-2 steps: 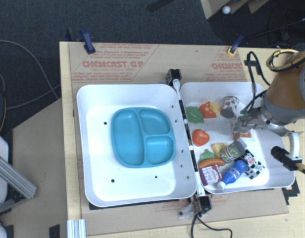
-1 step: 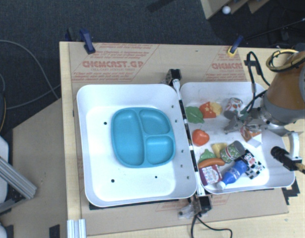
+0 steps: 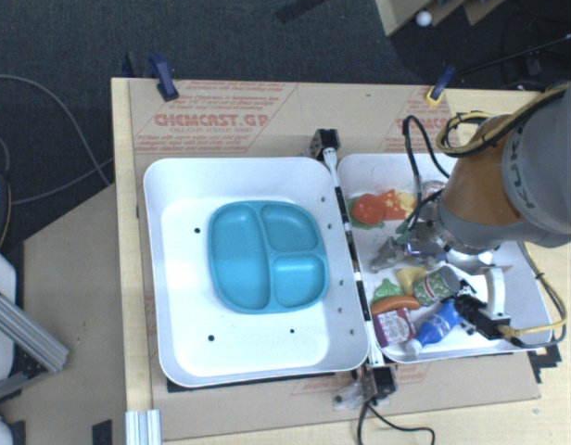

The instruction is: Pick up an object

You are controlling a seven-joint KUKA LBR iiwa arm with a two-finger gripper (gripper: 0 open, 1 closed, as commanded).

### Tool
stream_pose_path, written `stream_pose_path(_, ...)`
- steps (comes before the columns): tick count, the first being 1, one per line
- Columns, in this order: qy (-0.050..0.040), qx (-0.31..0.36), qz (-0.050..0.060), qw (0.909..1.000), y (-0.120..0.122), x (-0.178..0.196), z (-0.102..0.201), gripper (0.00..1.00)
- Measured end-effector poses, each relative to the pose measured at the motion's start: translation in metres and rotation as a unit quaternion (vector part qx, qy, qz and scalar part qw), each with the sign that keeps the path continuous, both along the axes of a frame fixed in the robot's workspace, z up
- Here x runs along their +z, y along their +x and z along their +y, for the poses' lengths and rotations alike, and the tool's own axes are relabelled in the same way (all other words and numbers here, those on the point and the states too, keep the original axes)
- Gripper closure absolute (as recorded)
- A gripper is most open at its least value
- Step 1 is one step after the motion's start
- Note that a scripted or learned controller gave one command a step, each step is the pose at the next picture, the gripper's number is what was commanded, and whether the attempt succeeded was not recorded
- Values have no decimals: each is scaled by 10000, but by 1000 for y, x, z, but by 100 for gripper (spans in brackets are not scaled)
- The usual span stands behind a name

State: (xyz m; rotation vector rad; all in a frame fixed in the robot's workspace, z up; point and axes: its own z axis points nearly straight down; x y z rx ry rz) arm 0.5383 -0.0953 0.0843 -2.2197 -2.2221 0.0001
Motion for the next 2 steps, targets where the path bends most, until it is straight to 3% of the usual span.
stream_pose_path(1,-1,-8,1,10000,-29,0,-5,0)
stream_pose_path(2,-5,-4,-63,10000,-25,15,-5,100)
